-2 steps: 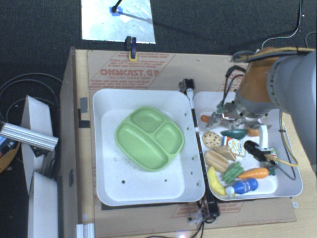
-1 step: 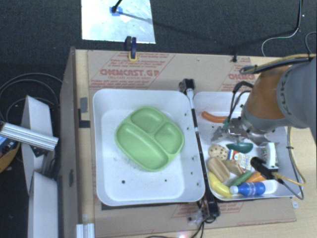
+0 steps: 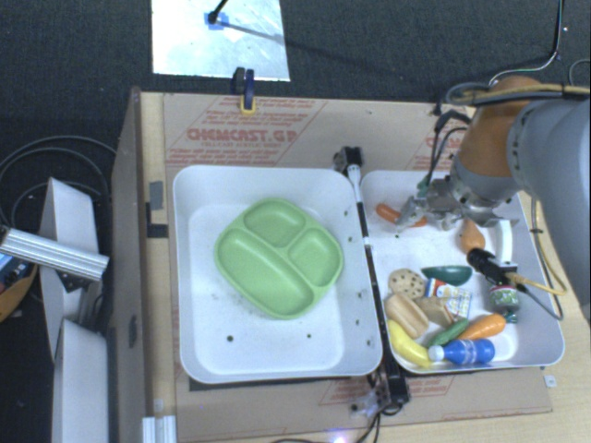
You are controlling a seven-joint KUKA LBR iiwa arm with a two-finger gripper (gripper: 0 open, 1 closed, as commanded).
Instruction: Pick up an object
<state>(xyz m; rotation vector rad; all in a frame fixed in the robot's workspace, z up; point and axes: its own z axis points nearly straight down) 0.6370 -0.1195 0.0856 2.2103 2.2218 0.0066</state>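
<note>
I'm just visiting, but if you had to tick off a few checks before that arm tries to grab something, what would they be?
1. Gripper is down in the right bin: ok.
2. A target close by, the orange carrot piece beside it: ok.
3. Something already between the fingers: cannot tell.
4. Room around the carrot piece, apart from the toy pile: ok.
5. Green divided plate sits in the left bin, out of the way: ok.

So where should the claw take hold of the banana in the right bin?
Judging from its pose, grip the banana across its middle, coming from above. It lies flat along the right bin's near-left corner; the bread roll crowds its far side, so its near end looks freer.
</note>
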